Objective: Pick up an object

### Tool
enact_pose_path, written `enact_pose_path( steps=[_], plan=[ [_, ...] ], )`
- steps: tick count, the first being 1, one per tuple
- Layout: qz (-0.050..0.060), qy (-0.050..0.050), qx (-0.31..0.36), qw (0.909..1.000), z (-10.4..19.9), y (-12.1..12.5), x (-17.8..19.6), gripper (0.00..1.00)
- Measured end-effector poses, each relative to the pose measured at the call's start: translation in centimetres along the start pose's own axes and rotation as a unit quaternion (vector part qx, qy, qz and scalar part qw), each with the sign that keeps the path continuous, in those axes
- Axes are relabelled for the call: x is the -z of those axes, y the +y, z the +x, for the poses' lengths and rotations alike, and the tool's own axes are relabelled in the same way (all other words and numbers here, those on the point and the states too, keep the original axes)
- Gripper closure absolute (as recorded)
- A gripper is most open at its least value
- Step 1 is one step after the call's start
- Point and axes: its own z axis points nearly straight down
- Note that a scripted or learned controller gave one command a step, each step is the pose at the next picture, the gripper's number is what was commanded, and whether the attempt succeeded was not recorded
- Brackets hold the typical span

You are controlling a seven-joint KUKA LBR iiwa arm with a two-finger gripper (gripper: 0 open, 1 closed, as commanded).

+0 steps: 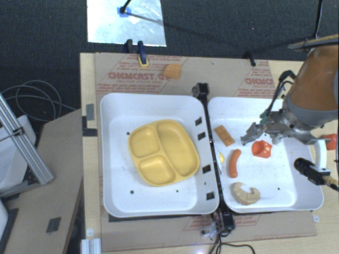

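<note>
The red toy (261, 149) sits at the gripper's (258, 133) five o'clock; its open jaws risk closing beside it.

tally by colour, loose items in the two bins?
Yellow: 2, divided plate, small piece
Orange-brown: 1, cracker
Red-orange: 2, sausage, red chunk
Tan: 1, curved pastry
Total: 6

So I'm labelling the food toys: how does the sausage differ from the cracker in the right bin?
The sausage is orange-red, rounded and long; the cracker is tan, flat and rectangular. The sausage lies nearer the bin's middle, the cracker nearer the divider. Both lie loose in the right bin, apart.
</note>
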Motion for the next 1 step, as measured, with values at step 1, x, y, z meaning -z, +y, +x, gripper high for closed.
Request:
enact_pose_path(
  steps=[1],
  plan=[
    [0.001, 0.0, -0.001, 1.0, 1.3, -1.15, -3.68, 0.0]
  ],
)
